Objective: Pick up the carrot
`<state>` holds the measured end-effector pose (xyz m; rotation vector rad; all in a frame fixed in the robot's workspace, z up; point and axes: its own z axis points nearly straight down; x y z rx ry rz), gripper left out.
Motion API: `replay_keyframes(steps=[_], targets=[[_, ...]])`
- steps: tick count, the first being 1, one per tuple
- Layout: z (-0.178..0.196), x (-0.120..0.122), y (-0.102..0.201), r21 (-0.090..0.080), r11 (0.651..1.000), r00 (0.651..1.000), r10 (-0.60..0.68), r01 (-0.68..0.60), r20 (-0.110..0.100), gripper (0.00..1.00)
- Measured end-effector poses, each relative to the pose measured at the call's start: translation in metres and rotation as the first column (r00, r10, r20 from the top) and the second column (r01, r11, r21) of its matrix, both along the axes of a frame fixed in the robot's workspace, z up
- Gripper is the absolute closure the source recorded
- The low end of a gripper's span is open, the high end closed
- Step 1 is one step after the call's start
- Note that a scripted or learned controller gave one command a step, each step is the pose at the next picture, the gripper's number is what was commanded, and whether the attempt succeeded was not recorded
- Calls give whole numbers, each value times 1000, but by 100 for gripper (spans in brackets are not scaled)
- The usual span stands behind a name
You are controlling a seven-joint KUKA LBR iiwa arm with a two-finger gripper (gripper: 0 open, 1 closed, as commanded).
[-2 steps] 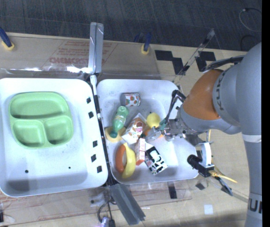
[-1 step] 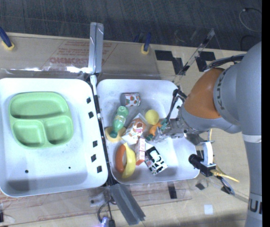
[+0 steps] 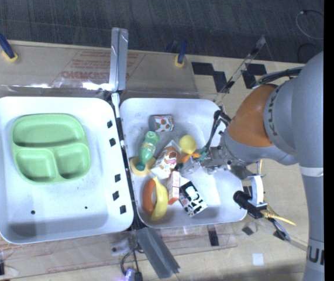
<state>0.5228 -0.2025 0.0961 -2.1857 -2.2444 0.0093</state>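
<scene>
The carrot is a small orange piece with a green end, lying in the right bin just below a yellow lemon. My gripper is low in that bin, right against the carrot's green end on its right side. The grey wrist and orange band rise behind it to the right. The gripper body hides the contact with the carrot.
Crowded around the carrot are a white carton, a green bottle, a small can, a banana beside an orange item, and a black-and-white box. The left bin holds a green divided tray.
</scene>
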Motion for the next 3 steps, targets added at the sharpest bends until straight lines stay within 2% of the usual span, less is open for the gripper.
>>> replay_keyframes(steps=[1, 2, 3], targets=[[6, 0, 0, 1, 1000, 1000, 4, -4, -6, 100], [6, 0, 0, 1, 1000, 1000, 5, -5, -6, 0], [13, 0, 0, 2, 1000, 1000, 8, -8, -11, 100]])
